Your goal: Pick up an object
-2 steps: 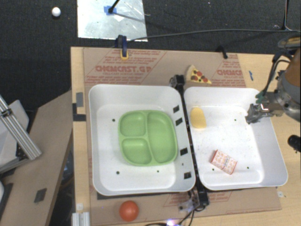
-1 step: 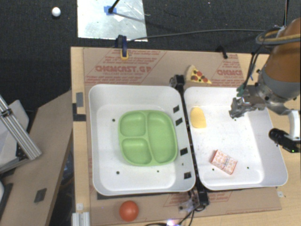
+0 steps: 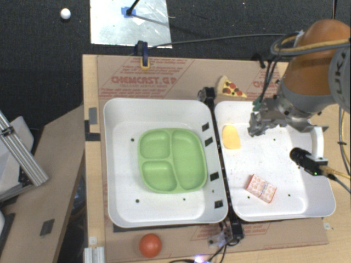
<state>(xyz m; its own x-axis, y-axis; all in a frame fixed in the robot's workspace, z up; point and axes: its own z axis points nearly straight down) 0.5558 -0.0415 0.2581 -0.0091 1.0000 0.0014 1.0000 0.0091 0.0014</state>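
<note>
Bench (image 3: 164, 73): brown board with red printed lettering, takes up most of the frame, dark floor behind it across the top.

Left bin (image 3: 118, 163): white, shallow, centre-left of frame. Holds a green divided tray (image 3: 171, 160) with three compartments, sitting roughly mid-bin, slightly tilted.

Right bin (image 3: 307, 201): white, butts against the left bin along a black clipped seam down the middle of the frame.

Arm (image 3: 312, 64): comes in from upper right, orange band up top, grey wrist below it, over the upper part of the right bin. Cables run along it.

Gripper (image 3: 256, 129): points down over the upper-left area of the right bin, just right of the yellow block. Nothing visible between the fingers. Opening width: cannot tell, too dark and small to resolve.

Shiny sheet (image 3: 129, 15): upper-left of frame on the dark floor, blue bit on it.

Yellow block (image 3: 231, 137): upper-left of right bin, near the seam, lying flat, beside the gripper and not gripped.

Pink patterned packet (image 3: 260, 188): lower-middle of right bin, lying flat, angled, well apart from the gripper.

Pizza slice toy (image 3: 230, 87): on the board just above the right bin's top edge, outside it.

Orange-red ball (image 3: 149, 245): on the board below the left bin, bottom of frame.

White ball (image 3: 66, 13): small, upper-left corner on the floor.
</note>
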